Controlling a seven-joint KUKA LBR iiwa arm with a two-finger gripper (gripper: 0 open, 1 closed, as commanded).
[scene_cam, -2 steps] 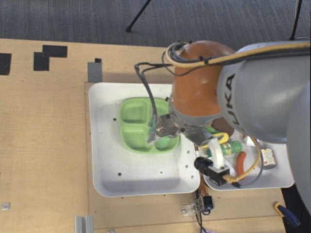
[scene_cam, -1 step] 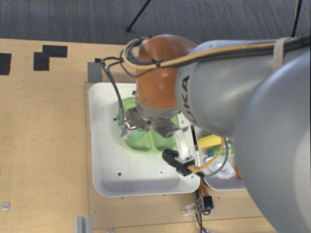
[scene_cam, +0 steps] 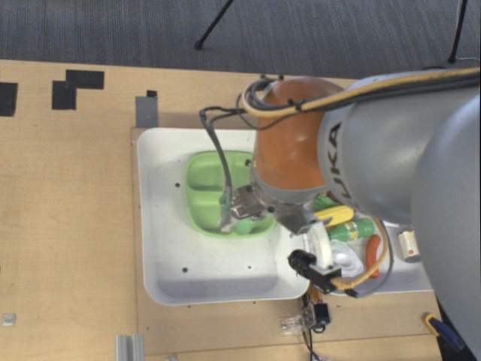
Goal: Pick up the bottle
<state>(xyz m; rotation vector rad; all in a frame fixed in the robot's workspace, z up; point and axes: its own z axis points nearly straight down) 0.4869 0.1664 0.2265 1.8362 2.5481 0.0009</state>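
- The big grey arm (scene_cam: 421, 156) is closest to the camera. It comes in from the right and covers a lot of the picture.
- It has an orange band (scene_cam: 289, 145) above the wrist. A black cable (scene_cam: 214, 138) loops around that band and hangs down on the left.
- The arm leans over the spot where the two white bins meet. The wrist points down there.
- The claw (scene_cam: 244, 210) looks like the small grey metal part under the wrist, at the right edge of the green tray. It is too hidden, so I cannot tell if it is open or closed, or if it has anything in it.
- The left bin (scene_cam: 161, 224) sits on the tan bench (scene_cam: 68, 224).
- A green tray (scene_cam: 204, 186) with little sections lies in the left bin, near its right side.
- In the right bin (scene_cam: 409, 277), just under the arm, there is a pile of small things.
- A green bottle (scene_cam: 352, 230) lies on its side in that pile.
- A yellow thing (scene_cam: 334, 215) lies just above the bottle, touching it.
- A white thing (scene_cam: 342, 260) and an orange thing (scene_cam: 370, 248) are close by.
- Black tape marks (scene_cam: 75, 87) are on the bench at the top left.
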